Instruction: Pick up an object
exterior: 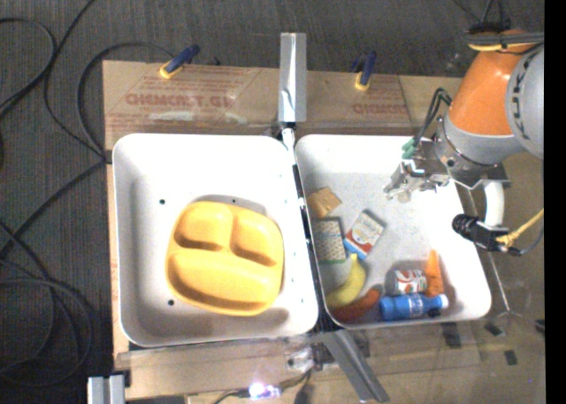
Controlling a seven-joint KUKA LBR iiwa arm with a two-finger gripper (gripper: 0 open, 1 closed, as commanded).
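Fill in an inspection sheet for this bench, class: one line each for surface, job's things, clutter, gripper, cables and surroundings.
Surface: cardboard-covered bench bearing left bin and right bin side by side.
Job's things: right bin holds a banana, blue bottle, can, carrot, grater, small carton, cracker and a red item; most are crowded along its near edge.
Clutter: yellow divided tray in the left bin.
Gripper: gripper over the right bin's upper right, nothing seen between its fingers.
Cables: black cables on the floor, left.
Surroundings: two clamps on the bench's far edge; dark carpet.
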